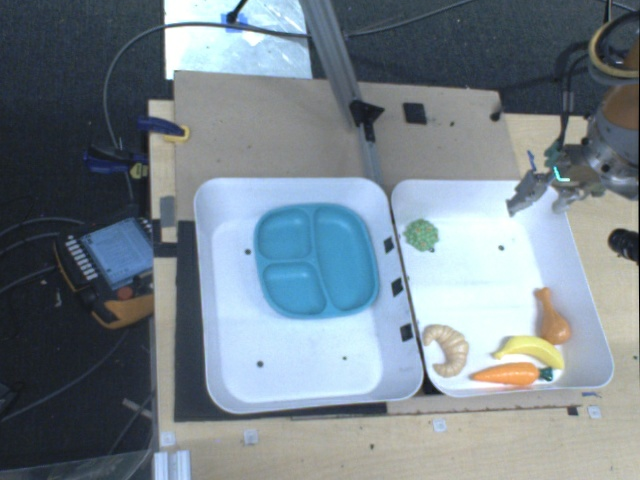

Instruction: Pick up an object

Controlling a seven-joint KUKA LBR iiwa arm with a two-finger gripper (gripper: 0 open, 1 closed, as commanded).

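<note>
Looking down on the bench: the gripper (pixel 541 192) hangs above the far right corner of the right bin (pixel 480 268), fingers spread narrowly, nothing between them. The right bin holds a broccoli floret (pixel 421 234) at far left and, along the near edge, a croissant (pixel 446 348), banana (pixel 530 349), carrot (pixel 507 374) and drumstick (pixel 551 316). The left bin (pixel 225 358) holds a blue divided plate (pixel 316 259). These toys are probably light, stiff and smooth; the isolated broccoli, gripped across its crown, seems easiest.
</note>
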